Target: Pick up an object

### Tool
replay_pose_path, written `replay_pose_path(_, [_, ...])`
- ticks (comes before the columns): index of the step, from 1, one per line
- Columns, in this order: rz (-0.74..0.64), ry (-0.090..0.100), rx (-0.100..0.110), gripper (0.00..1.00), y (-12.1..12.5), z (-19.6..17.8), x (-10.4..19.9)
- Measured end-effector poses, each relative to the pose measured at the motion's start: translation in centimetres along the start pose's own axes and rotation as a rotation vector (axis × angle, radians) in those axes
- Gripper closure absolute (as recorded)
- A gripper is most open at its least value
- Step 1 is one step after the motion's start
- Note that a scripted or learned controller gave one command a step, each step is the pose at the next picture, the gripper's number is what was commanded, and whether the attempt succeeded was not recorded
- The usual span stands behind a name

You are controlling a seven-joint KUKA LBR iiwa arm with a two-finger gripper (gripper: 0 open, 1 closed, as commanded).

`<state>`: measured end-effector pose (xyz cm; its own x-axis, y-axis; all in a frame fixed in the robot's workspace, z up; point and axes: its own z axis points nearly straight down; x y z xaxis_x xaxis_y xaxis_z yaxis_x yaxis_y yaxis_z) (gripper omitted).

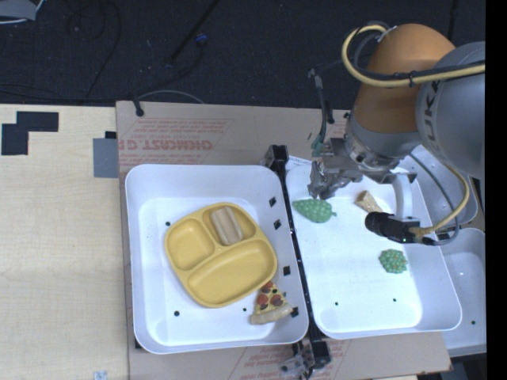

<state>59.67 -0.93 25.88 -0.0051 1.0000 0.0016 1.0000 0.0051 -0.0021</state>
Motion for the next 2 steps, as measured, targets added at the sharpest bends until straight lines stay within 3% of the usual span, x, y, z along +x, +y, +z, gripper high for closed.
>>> replay_pose_path(2, [0.000,-0.001,0.001,1.00,0.2,2.1,10.8])
